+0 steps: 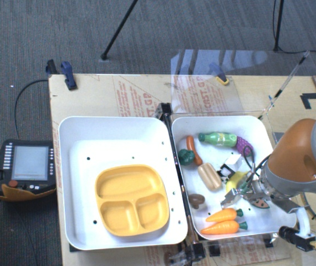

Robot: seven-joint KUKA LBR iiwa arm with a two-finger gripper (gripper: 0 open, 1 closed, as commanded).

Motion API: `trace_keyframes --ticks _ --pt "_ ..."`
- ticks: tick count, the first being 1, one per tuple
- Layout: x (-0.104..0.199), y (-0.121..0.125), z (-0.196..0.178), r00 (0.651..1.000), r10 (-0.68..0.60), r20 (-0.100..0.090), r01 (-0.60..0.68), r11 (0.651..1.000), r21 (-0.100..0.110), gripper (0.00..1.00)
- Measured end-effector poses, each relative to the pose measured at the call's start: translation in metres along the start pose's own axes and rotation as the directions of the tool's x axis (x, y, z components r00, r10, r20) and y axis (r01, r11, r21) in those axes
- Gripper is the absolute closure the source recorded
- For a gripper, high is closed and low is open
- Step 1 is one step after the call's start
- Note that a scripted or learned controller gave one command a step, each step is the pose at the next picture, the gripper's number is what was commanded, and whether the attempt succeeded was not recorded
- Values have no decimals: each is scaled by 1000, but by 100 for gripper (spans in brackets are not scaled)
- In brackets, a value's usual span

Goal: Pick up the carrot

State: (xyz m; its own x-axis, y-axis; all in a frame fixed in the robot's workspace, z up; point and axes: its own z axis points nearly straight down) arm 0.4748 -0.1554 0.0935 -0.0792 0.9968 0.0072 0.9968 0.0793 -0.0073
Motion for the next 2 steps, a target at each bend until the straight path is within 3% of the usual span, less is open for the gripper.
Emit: trace_keyframes --ticks 1,2 --pt "41 3 8 988 -153 2 153 988 0 0" --pt "40 3 0 990 -144 0 144 990 2 100"
